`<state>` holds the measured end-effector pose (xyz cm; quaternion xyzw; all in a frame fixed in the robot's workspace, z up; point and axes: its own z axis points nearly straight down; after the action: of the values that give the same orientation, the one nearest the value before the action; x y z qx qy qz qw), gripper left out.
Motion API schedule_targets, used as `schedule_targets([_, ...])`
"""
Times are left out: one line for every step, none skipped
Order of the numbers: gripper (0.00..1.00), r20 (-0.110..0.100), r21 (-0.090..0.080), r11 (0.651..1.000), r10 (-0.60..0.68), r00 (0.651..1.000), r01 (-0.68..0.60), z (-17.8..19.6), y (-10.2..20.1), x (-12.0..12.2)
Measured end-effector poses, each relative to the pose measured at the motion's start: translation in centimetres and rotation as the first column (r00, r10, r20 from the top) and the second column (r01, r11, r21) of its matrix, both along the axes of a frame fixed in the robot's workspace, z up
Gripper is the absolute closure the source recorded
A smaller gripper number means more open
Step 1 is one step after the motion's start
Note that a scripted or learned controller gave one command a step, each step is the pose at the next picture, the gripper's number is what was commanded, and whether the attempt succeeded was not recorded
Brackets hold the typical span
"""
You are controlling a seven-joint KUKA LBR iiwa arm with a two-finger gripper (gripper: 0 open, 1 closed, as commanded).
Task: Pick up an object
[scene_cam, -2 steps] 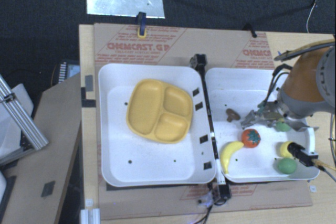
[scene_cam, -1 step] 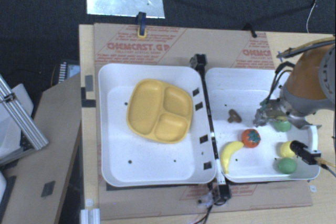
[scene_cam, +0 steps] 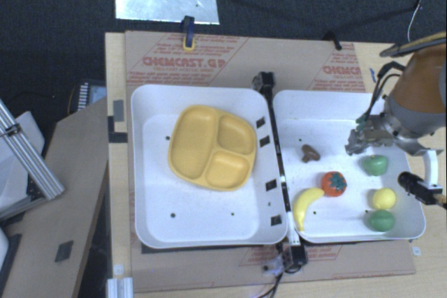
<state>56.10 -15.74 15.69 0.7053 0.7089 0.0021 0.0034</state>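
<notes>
Here, largest first. Bench (scene_cam: pixel 230 52): cardboard-topped, carrying two white bins side by side. All places below are taken from the right bin (scene_cam: pixel 328 102).

Left bin (scene_cam: pixel 154 220): touching the right bin's left wall along a black divider. It holds a yellow tray (scene_cam: pixel 211 147) with three compartments, sitting near its middle, slightly turned.

Arm (scene_cam: pixel 422 91): grey with an orange band, entering over the right bin's right rim, wrist low above the bin's upper right part.

Gripper (scene_cam: pixel 356 144): low over the bin floor in the right bin's right half, tips pointing down and left. At this slant and size, cannot tell how wide it stands, and nothing is visibly held in it.

Objects, all on the right bin's floor:
- Banana (scene_cam: pixel 306 204), lower left corner, long axis running up-right from the front wall towards the tomato.
- Tomato (scene_cam: pixel 334 183), red with a green top, lower middle, just beside the banana's upper end.
- Upper green fruit (scene_cam: pixel 376 165), right side of the bin, just beside the gripper, down and to its right.
- Lower green fruit (scene_cam: pixel 380 220), lower right corner.
- Lemon (scene_cam: pixel 383 199), just above the lower green fruit, between the two green ones.
- Brown lump (scene_cam: pixel 310 153), near bin centre, left of the gripper, apart from it. Too small to identify.

Judgement: nearest candidates are the upper green fruit and the brown lump. Neither lies under the tips, so a sideways shift looks needed before any close. Pick not yet made.
</notes>
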Motion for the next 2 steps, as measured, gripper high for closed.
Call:
schedule_targets([1.0,-0.001,0.0,1.0,0.0,1.0,0.0,4.4,0.1,0.4])
schedule_targets([1.0,0.001,-0.001,1.0,0.001,1.0,-0.001,10.8,0.3,0.8])
